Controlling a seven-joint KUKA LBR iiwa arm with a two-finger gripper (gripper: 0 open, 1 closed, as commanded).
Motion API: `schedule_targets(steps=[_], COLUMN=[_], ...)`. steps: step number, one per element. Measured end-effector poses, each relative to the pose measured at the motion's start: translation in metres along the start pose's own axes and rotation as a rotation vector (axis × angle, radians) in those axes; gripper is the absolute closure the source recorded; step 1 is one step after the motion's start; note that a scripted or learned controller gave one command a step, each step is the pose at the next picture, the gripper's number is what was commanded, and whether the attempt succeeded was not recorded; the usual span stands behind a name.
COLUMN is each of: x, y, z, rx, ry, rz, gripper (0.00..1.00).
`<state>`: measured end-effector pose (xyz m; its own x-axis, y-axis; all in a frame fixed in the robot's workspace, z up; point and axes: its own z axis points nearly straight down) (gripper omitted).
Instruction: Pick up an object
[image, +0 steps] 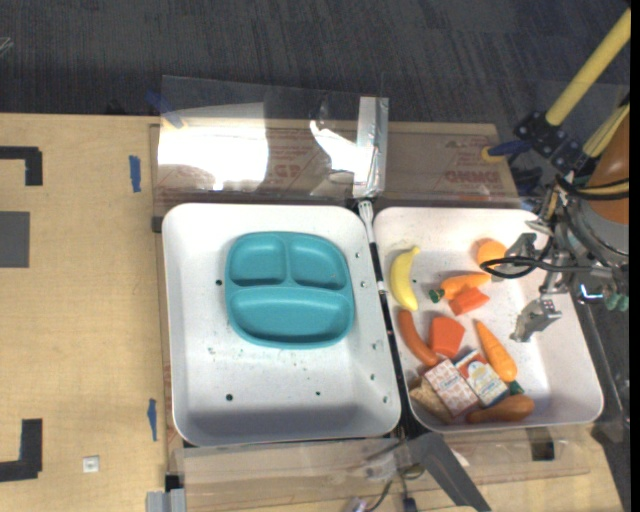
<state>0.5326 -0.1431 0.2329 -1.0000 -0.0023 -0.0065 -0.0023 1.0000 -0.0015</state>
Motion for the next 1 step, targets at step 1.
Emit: schedule_targets(steps=[1], x=[-0.0037], y=[-0.0051], z=[0.1296], rx=[0.002], ry=[-0.015], rz=[0.106], gripper=[0.0])
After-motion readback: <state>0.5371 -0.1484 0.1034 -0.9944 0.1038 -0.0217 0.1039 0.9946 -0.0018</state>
